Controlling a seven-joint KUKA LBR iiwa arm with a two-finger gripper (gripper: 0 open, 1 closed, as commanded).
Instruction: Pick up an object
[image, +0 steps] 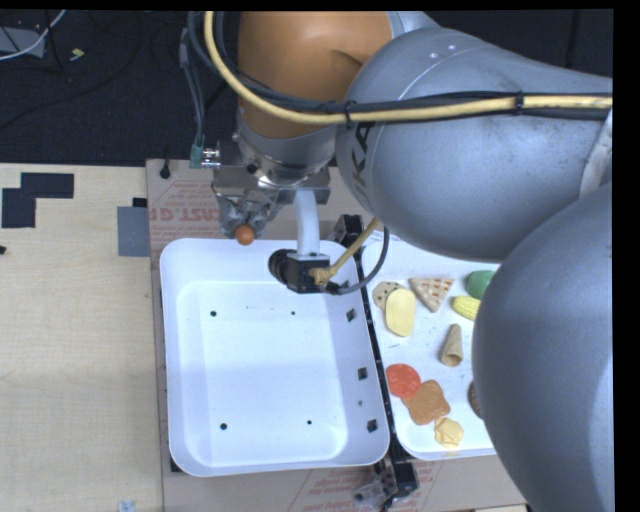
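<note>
Pinching a small orange ball (244, 235) between closed fingers, the gripper (245, 226) hangs just above the far rim of the left bin (180, 330). Right of that bin, the right bin (415, 445) holds toy foods: a yellow piece (400, 312), red disc (403, 379), cone (453, 345).

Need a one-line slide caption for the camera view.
KUKA arm reaches over the left bin, gripper at its far rim by a small orange ball; toy foods lie in the right bin.

Probably a lab: robot arm (480, 150), bins (190, 400).
</note>
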